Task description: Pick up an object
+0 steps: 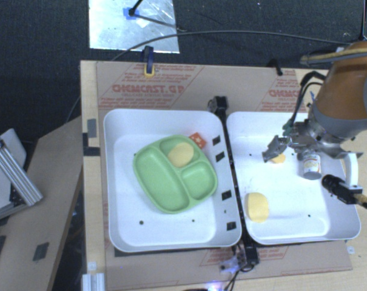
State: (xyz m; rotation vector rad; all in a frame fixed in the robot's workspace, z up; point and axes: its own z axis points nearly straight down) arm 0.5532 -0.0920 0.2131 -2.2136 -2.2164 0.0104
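Gripper (pixel 273 153) fingers slightly apart, tips just above small yellow piece (pixel 279 158), contact unclear, piece too small to show its long axis, yellow lump (pixel 257 206) below gripper

Glossy green plastic tray (pixel 165 187), smooth white plastic bins (pixel 125 223), printed cardboard sheet (pixel 147 88), crinkled foil (pixel 131 17)

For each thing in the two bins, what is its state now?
green divided plate: lying flat in the left bin.
yellow piece: resting in a plate compartment.
orange item: beside the plate's rim.
yellow lump: lying loose in the right bin.
gripper: low over a small yellow piece.
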